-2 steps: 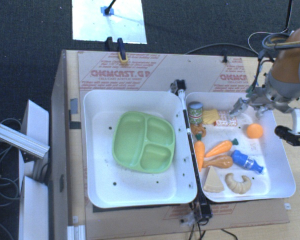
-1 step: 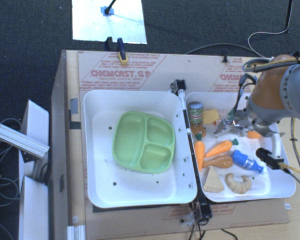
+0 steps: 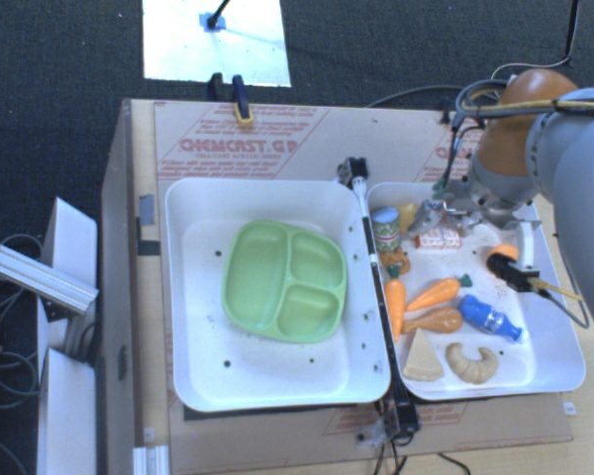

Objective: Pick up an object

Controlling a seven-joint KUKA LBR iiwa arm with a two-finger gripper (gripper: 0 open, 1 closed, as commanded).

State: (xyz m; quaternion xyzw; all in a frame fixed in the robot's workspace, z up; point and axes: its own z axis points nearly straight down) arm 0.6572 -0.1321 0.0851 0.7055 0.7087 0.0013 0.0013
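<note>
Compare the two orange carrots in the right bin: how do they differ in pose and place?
The vertical carrot lies lengthwise along the divider, at the right bin's left wall. The slanted carrot lies crosswise nearer the middle, its green top pointing up-right. The slanted one looks slightly plumper. Both are orange and lie flat.

Arm reaches in from the right, gripper [image 3: 453,209] low over the right bin [image 3: 564,359] above a small red-and-white box [image 3: 439,238], green tray [image 3: 285,280] alone in the left bin [image 3: 193,364].
</note>
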